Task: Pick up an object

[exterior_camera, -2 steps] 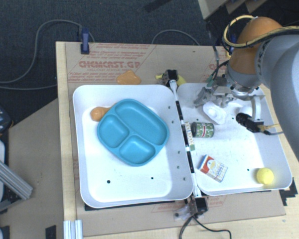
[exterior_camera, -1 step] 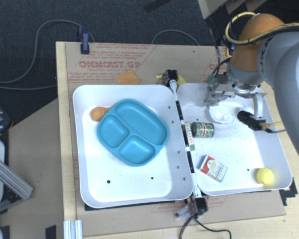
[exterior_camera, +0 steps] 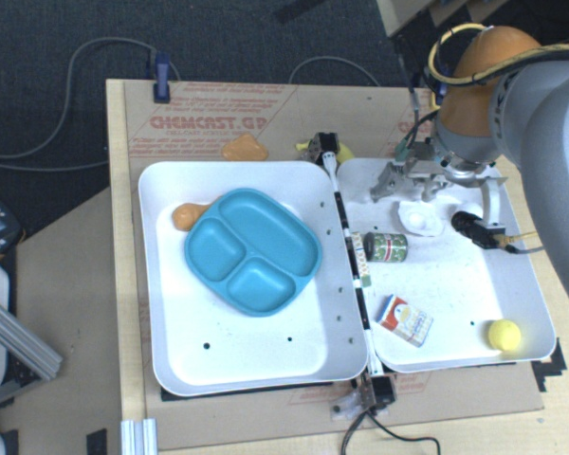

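Over the right bin [exterior_camera: 526,282], the arm bends down, end effector [exterior_camera: 419,190] above a white object [exterior_camera: 417,220], grip state indiscernible.

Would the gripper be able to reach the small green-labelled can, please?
Probably yes: the green-labelled can lies uncovered in the right white bin, just below the gripper, with nothing between.

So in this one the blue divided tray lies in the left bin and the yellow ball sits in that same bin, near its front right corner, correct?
Not quite. The camera view shows the blue divided tray in the left bin, but the yellow ball sits in the right bin, near that bin's front right corner, not in the bin with the tray.
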Action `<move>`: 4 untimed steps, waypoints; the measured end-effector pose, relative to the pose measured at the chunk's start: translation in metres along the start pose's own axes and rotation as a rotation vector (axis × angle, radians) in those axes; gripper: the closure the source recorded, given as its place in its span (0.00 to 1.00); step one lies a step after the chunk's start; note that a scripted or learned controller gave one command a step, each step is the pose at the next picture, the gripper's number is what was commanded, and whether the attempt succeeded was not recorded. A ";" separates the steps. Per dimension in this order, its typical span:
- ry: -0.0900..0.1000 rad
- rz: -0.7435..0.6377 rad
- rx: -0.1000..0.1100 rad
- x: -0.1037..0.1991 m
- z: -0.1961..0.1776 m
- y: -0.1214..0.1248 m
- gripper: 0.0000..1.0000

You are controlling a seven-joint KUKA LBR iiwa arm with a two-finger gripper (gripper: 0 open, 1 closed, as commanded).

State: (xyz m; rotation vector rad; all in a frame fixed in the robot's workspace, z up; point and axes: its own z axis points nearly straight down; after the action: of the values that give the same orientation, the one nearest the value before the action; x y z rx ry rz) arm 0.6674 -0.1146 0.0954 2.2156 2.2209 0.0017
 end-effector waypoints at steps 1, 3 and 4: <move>0.003 0.000 0.006 0.019 0.011 -0.001 0.00; 0.003 0.002 0.004 0.020 0.010 -0.050 0.00; 0.001 0.000 0.000 0.016 0.010 -0.025 0.00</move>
State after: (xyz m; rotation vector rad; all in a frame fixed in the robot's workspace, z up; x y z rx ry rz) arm 0.6421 -0.0990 0.0849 2.2169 2.2212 0.0024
